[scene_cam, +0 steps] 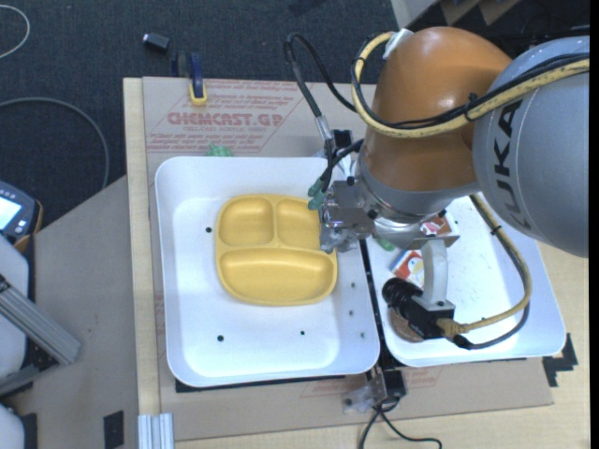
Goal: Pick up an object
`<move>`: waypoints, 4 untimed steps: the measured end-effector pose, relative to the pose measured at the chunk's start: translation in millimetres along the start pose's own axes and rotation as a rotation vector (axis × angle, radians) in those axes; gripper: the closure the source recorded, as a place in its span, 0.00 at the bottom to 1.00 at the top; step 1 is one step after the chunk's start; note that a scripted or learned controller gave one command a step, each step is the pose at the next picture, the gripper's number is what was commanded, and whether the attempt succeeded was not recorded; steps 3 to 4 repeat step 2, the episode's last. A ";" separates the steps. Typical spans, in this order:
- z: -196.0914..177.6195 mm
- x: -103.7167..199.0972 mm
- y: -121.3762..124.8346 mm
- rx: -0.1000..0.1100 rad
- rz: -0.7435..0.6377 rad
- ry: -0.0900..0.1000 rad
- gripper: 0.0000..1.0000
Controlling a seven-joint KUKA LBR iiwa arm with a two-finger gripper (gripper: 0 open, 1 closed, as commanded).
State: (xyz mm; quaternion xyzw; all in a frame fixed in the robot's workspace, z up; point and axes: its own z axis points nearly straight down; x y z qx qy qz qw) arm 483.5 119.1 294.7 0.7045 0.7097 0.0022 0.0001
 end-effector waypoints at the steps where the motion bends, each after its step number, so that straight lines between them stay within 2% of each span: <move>1: -118.8 65.3 -3.1 -0.011 -0.002 0.004 1.00; 2: -157.5 25.7 -3.3 -0.002 0.009 -0.002 1.00; 4: -157.5 25.7 -3.3 -0.002 0.009 -0.002 1.00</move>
